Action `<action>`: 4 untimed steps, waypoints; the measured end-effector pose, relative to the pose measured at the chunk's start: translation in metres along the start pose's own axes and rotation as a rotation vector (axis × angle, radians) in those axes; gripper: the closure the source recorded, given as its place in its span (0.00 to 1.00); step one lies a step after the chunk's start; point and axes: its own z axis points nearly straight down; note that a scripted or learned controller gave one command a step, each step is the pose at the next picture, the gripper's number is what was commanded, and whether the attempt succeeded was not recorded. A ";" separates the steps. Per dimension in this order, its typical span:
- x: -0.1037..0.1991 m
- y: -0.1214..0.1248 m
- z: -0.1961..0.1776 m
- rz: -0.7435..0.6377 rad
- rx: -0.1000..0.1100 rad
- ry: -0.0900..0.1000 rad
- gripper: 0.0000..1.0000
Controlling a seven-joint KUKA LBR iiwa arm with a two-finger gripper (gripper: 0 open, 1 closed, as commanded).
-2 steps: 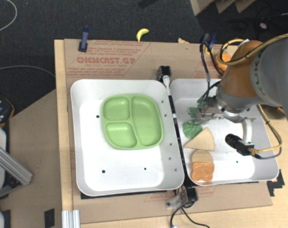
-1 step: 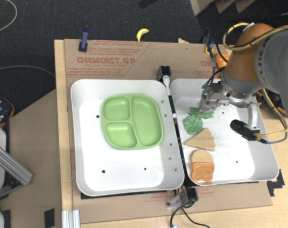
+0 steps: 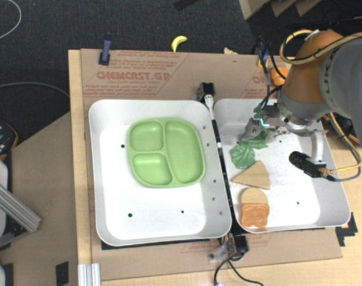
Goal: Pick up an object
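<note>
My arm (image 3: 342, 70): a bulky, rounded grey housing above a glossy orange band (image 3: 309, 70). Below it sits a silver-grey wrist collar with a small teal light. Yellow and black cables loop beside the wrist.

The left bin (image 3: 109, 213) holds a green divided tray (image 3: 167, 152), lying flat near its middle — three compartments, one long and two small. Both bins sit on a brown cardboard sheet (image 3: 139, 73) printed with red letters. At the sheet's far edge lie a blue clip (image 3: 105, 48) and, just past it, a small yellow banana (image 3: 179, 42) on dark carpet (image 3: 61, 16).
</note>
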 end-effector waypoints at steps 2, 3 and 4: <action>0.006 0.012 0.023 -0.001 0.000 0.000 1.00; -0.083 -0.016 0.037 0.007 0.004 0.001 1.00; -0.126 -0.068 0.036 0.006 0.006 0.002 1.00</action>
